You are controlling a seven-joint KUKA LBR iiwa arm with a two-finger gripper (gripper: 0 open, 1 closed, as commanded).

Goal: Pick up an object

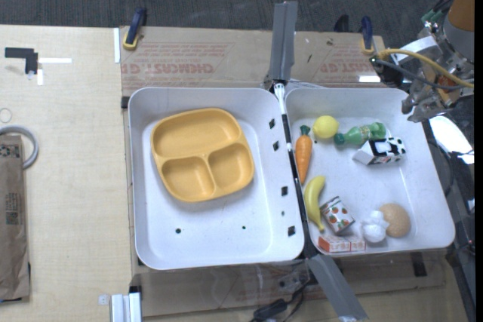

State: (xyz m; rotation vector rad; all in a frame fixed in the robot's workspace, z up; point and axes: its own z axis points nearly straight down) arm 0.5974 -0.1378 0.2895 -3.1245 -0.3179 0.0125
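Matt yellow plastic tray (202, 154) – glossy white bins (151, 237)

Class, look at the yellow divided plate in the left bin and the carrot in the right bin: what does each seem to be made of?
The divided plate looks like moulded plastic with a matte, even yellow-orange surface and soft rounded compartment edges. The carrot is probably a plastic toy: uniform orange body, smooth finish and a neat green top, though real produce cannot be fully excluded.

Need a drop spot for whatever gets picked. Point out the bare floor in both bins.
Left bin: bare strip along the near wall, below the yellow tray, plus the right margin. Right bin: open middle between milk carton, banana and egg. Crowded: its far side and near edge.
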